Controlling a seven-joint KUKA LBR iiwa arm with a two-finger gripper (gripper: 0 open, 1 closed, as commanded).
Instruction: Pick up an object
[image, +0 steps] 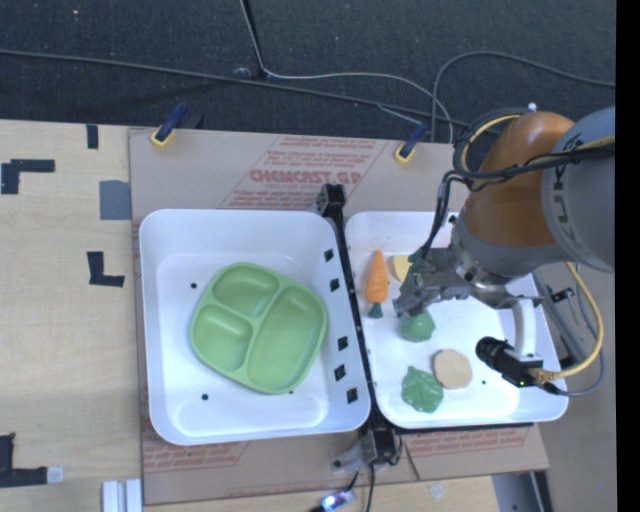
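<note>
Down in the right bin (500, 405), the carrot (376, 277) lies near the left wall with its long axis running almost straight up and down the view, orange body toward the far side and small green top pointing toward the near side. Five food pieces sit in this bin: one carrot, one pale yellow piece (401, 267) just right of it and partly covered by the arm, one small green lump (417, 326) directly under the gripper (412, 300), one tan disc (452, 369), and one leafy green piece (422, 390) just left of the disc. The left bin (165, 300) holds one green divided plate (260, 327), tilted in the view, with three compartments. The gripper's dark fingers hang over the green lump, but whether they are spread or closed cannot be told. The arm's bulk hides the bin's far right corner
</note>
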